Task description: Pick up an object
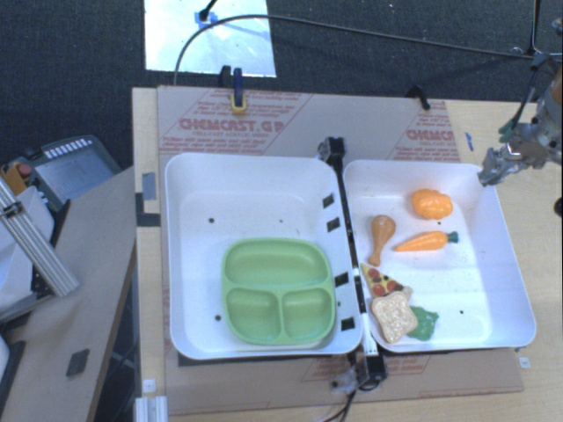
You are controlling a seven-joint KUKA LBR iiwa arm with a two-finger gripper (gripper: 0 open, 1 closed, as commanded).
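- Your wooden desk [290,112] carries everything, with a clear printed sheet laid under the two bins.
- The left shallow white plastic bin [189,236] sits on that sheet; the right shallow white plastic bin [506,271] stands just beside it, their inner walls touching along a line of black clips.
- You'll see a pale green three-compartment plastic tray [277,290] lying flat in the near half of the left bin.
- The grey arm comes in at the right edge; its gripper [494,163] hangs over the far right corner of the right bin, apart from every toy. You cannot tell from this view whether the gripper is spread or pressed together.
- In the right bin, the candidates for picking lie as follows:
- A slice of tan toy bread [394,316] rests at the near left, overlapping a green toy lettuce leaf [424,323] on its right.
- An orange toy carrot with a green tip [422,242] lies mid-bin, pointing left.
- A round orange toy fruit [432,204] sits just beyond the carrot.
- A brown toy chicken drumstick [380,234] lies left of the carrot, near the dividing wall.
- A small toy pizza slice [382,281] touches the bread's far edge.
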